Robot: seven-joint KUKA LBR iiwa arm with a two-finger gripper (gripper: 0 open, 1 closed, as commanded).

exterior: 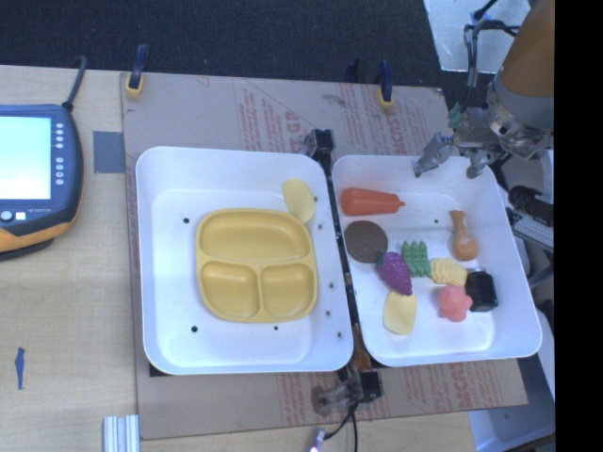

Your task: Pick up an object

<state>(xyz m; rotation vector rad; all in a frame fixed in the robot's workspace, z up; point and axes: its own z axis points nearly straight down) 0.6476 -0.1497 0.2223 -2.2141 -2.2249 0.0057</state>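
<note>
My pale wood-grain counter [66,318] carries a brown cardboard sheet [236,111], held at its far edge by two clamps with blue handles [138,72] [384,81]. On the cardboard two shallow white plastic bins sit side by side, touching: the left bin [170,252] and the right bin [509,318]. At the counter's left edge lies a grey and orange control pendant with a pale screen [33,172]. A grey tape patch [108,151] sits between the pendant and the left bin.

A cardboard sheet [236,111] lies under the bins — left of it sits a grey-and-orange control pendant [33,172], and two yellow-blue clamps [135,81] [384,88] grip its far edge.
</note>
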